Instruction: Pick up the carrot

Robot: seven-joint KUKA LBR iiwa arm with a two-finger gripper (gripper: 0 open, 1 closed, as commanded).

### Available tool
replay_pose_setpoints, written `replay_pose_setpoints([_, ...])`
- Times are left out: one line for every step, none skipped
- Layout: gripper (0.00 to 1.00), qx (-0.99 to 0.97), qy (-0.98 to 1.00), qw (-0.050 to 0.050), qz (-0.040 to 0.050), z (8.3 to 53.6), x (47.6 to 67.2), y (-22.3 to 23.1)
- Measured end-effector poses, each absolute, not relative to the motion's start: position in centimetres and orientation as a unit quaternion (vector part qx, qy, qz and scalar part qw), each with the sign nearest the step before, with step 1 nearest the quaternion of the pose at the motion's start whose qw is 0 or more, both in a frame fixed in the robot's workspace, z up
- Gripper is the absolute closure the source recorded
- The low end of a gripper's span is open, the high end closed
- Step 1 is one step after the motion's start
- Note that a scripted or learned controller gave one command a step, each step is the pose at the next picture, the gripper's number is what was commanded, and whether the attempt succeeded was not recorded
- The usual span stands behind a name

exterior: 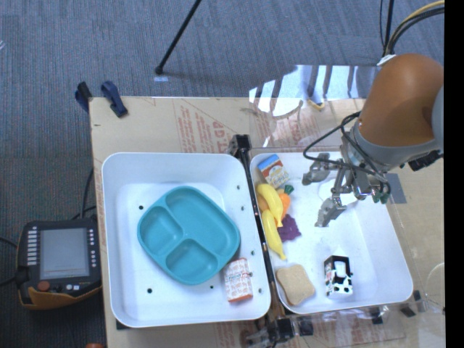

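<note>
The carrot is a small orange piece with a green top, lying in the right bin against the banana near the bin's left wall. My gripper hangs over the middle of the right bin, a short way to the right of the carrot and apart from it. Its two fingers are spread open, with only bare bin floor between them.
Around the carrot lie an orange-and-white carton, purple grapes, a bread slice and a cow-patterned carton. The left bin holds a teal divided plate and a small carton.
</note>
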State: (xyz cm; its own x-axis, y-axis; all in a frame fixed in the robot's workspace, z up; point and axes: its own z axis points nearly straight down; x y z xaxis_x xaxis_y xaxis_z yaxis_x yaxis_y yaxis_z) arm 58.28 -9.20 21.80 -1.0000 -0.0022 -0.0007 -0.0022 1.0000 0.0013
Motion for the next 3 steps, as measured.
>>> replay_pose_setpoints([0.0,0.039,0.999,0.006,0.0003,9.7,60.9,-9.8])
replay_pose_setpoints([0.0,0.119,0.993,0.011,-0.0012,9.6,56.3,-8.4])
replay_pose_setpoints([1.0,0.117,0.993,0.018,-0.0031,10.9,56.8,-8.5])
